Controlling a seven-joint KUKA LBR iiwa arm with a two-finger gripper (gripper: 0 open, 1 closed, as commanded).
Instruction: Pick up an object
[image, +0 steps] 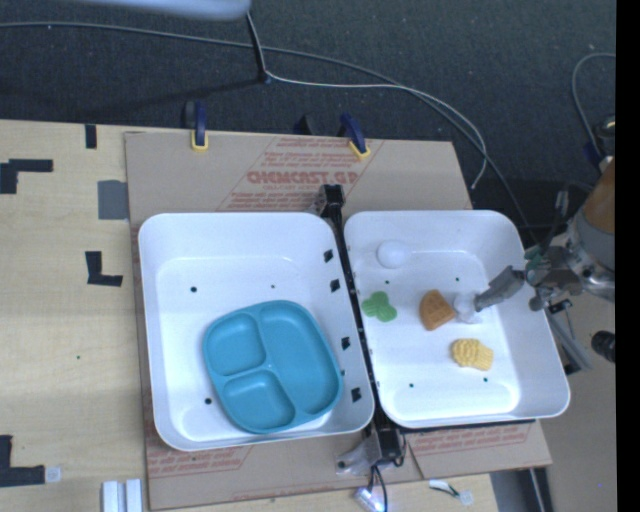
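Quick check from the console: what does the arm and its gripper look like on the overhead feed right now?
The arm is grey metal with an orange band above the wrist. The wrist block carries small green marks and dark fittings. From it a slim grey gripper tapers to a pale tip over the right bin. A thin dark cable loops near the wrist.

From where I stand the arm (590, 245) comes in low from the right side, its grey body mostly cut off at the edge with a patch of the orange band (600, 205) showing above the wrist. The wrist (560, 272) tilts downward and to the left, and from it a slim grey finger slants down to the gripper (470, 306) tip. That tip is small and blurred, so I cannot tell how the fingers stand.
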